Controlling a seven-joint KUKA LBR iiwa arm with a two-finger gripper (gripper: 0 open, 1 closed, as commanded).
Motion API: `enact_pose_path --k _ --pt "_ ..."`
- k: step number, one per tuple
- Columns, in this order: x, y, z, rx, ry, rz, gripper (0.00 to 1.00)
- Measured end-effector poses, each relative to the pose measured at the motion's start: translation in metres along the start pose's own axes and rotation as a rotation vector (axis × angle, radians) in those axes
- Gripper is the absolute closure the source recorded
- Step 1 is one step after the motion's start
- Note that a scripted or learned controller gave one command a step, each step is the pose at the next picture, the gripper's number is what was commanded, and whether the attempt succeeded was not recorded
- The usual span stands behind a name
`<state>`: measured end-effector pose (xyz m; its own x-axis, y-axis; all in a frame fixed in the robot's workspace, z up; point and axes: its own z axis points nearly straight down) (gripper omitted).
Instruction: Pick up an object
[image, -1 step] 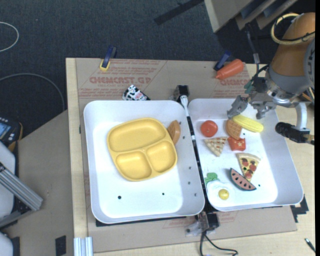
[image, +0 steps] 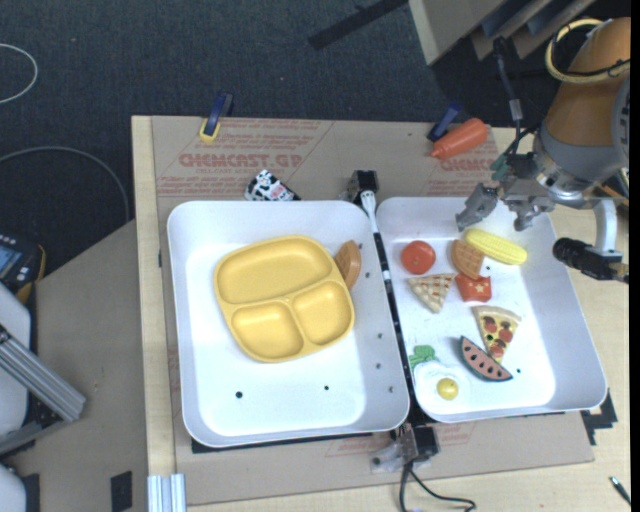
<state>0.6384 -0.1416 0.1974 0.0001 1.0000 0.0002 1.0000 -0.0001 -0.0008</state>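
The gripper (image: 503, 203) hangs over the far edge of the right bin (image: 575, 330), its two fingers spread apart with nothing between them. It sits just far of the corn (image: 497, 246), which lies across a bread-like piece (image: 466, 258) and next to a red piece (image: 474, 288).

The main risk, as I judge it, is crowding. Corn, bread and red piece touch or overlap, so a descent there could catch two things at once, or push the corn off the bread and leave the fingers closing on air. The corn is rounded and may roll out of a pinch. The bin wall is also close to the gripper on the far side, and a finger could land on it.

Any toy in the right bin would serve as the object. Besides that cluster it holds a tomato (image: 419, 257) to the left, a pizza wedge (image: 431, 292) near of that, a second pizza slice (image: 497, 328), a watermelon slice (image: 485, 361), and a fried egg (image: 440, 380) with a green bit (image: 421, 354) at the near left. These flat pieces look hard to grip from above.

The left bin (image: 200, 340) holds a yellow tray (image: 285, 297) with three compartments, and a brown piece (image: 348, 262) leaning at its right rim. A carrot (image: 460, 139) lies on the bench, far of the bins.
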Motion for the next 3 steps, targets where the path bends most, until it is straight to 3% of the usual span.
enact_pose_path --k 2,3 --pt "-0.009 0.007 0.093 0.005 0.001 0.000 0.00" --pt "-0.007 0.006 0.114 0.007 0.003 -0.001 0.00"
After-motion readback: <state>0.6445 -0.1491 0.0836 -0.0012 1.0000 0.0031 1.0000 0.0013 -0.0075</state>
